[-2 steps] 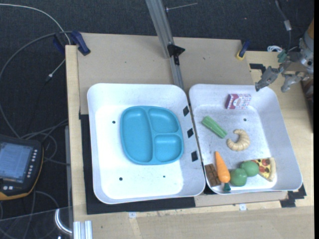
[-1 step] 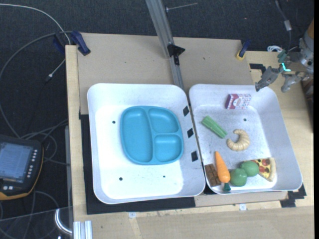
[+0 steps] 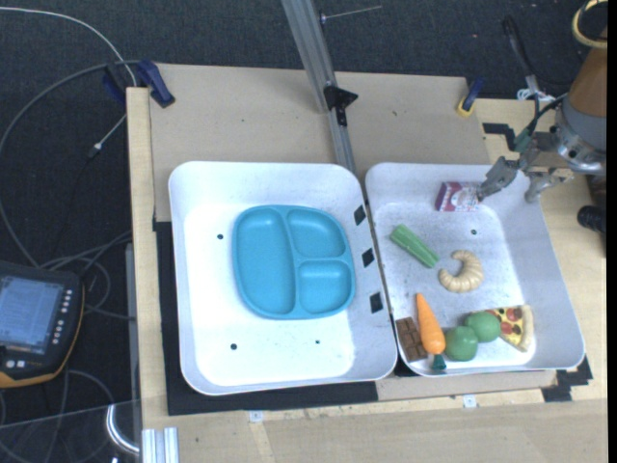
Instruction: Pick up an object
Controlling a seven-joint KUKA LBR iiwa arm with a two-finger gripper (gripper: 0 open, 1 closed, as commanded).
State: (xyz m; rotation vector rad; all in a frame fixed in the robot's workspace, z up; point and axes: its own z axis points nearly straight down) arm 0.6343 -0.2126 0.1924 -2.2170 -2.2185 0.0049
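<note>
The right bin (image 3: 540,249) holds several toy foods. A purple and white packet (image 3: 450,197) lies at its far edge, with a green pickle (image 3: 414,245) and a tan croissant (image 3: 463,271) in the middle. Along the near edge lie an orange carrot (image 3: 430,324), a brown chocolate bar (image 3: 409,338), a green round fruit (image 3: 472,337) and a pizza slice (image 3: 514,324). My gripper (image 3: 509,187) hangs over the bin's far right corner, open, with nothing between its fingers. Its left fingertip (image 3: 485,188) is just right of the packet.
A blue divided plate (image 3: 292,260) lies in the left bin (image 3: 193,287). A metal post (image 3: 318,61) rises at the back between the bins. Cables and a teach pendant (image 3: 34,321) lie on the floor at the left.
</note>
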